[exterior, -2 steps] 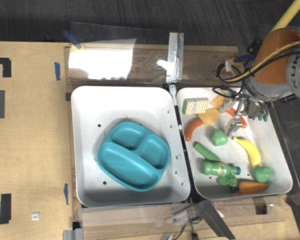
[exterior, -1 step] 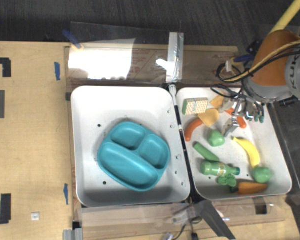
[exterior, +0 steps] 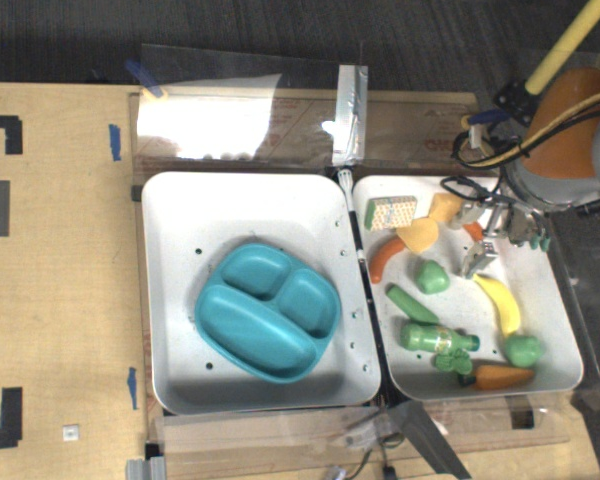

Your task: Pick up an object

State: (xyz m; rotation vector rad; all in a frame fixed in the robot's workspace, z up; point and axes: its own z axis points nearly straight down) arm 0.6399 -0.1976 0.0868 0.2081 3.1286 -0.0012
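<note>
The right bin (exterior: 565,313) holds several toy foods. Among them are a yellow banana (exterior: 501,304), a green round piece (exterior: 432,276), a green cucumber (exterior: 411,302), a green bottle (exterior: 435,339), a green ball (exterior: 522,349) and an orange carrot (exterior: 500,375). Further back lie a red-orange sausage (exterior: 384,258), a yellow-orange wedge (exterior: 420,235) and a checked cracker box (exterior: 393,211). My gripper (exterior: 483,245) hangs low over the back right of this bin, just behind the banana's upper end and to the right of the wedge. I see nothing clearly held in it.
The left bin (exterior: 170,228) carries a teal divided plate (exterior: 268,310). A shiny plastic sheet (exterior: 205,123) and a metal bracket (exterior: 350,113) lie behind the bins. Cables (exterior: 490,138) and the arm's orange band (exterior: 570,118) crowd the back right corner.
</note>
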